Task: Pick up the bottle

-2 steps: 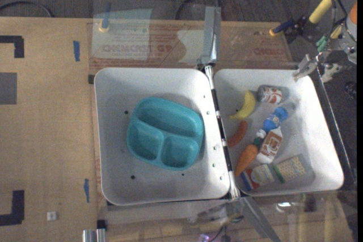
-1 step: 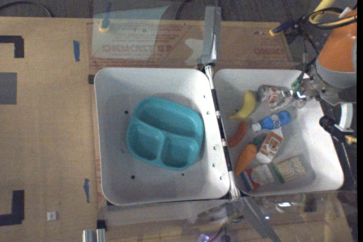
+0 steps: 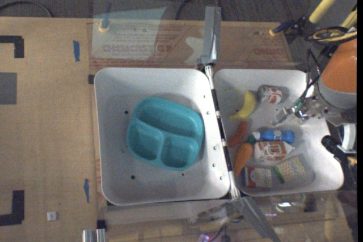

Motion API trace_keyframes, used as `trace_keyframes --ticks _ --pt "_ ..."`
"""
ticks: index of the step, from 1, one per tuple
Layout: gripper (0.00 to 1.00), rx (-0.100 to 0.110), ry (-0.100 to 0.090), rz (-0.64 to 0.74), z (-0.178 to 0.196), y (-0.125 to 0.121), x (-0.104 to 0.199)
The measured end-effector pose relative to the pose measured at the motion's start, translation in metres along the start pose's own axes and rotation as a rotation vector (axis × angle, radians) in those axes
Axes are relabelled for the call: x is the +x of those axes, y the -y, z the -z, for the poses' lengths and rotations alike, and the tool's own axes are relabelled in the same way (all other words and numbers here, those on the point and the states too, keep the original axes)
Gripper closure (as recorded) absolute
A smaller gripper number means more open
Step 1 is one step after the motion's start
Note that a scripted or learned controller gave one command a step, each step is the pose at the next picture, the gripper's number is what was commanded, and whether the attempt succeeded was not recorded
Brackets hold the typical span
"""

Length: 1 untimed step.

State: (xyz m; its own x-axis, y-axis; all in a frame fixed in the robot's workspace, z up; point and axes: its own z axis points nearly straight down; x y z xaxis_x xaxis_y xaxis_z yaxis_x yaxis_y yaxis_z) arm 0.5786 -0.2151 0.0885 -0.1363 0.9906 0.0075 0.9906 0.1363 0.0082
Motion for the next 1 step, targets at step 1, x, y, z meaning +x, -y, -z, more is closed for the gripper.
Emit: trace_keyframes --ticks 1 --pt "1.00 -0.001 0.009 -0.005 0.0088 0.0001 -0.0057"
